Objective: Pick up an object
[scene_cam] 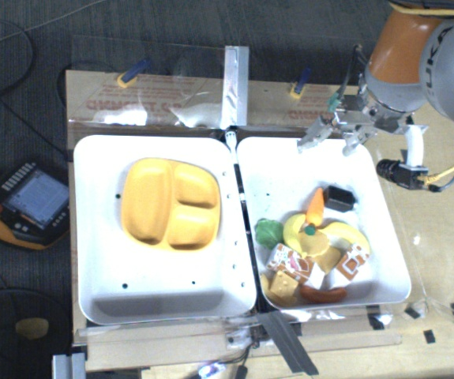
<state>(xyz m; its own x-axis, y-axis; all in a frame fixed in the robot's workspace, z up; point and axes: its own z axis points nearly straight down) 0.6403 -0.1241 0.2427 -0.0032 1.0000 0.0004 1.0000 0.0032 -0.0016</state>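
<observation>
Camera view: gripper (328, 139) fingers spread, nothing held, over right bin (384, 212) far rim.

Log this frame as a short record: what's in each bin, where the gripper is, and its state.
left bin: yellow divided tray
right bin: pile of toy food, with carrot, banana, green piece, black block
gripper: above the right bin's far rim, fingers spread
held: nothing between the fingers
arm: enters from the upper right

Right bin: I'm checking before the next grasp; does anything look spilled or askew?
Nothing has spilled. The toys are heaped in the right bin's near corner, overlapping; the carrot leans on the pile.
</observation>
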